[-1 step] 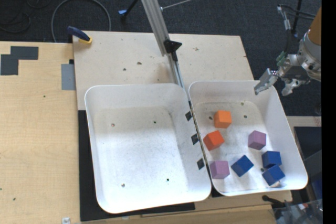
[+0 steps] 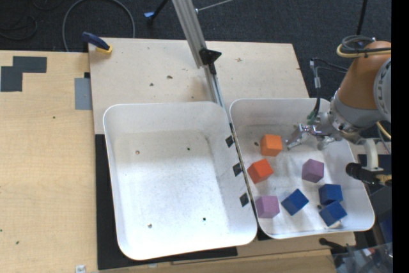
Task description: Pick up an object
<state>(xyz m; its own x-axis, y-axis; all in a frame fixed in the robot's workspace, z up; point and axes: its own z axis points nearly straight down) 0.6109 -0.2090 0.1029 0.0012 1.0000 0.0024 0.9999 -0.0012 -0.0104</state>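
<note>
The arm reaches in from the right and its gripper (image 2: 311,133) hangs low over the right bin (image 2: 281,110), near that bin's back half. Whether the jaws are apart or together I cannot tell; the metal parts there are too small and cluttered to read, and nothing visibly sits between them.

The nearest candidate is the orange cube (image 2: 271,144), just to the left of the gripper and apart from it. A second orange cube (image 2: 260,170) lies closer to the divider, a purple cube (image 2: 312,170) sits below the gripper, and another purple cube (image 2: 267,206) and three blue cubes (image 2: 294,201) lie toward the front.

These look like small, rigid, light blocks, probably foam or wood. Flat opposite faces suit a squeeze across the middle, with the jaws squared to the sides, not the corners.

The left bin (image 2: 128,115) on the worktop (image 2: 160,67) holds no cubes.
</note>
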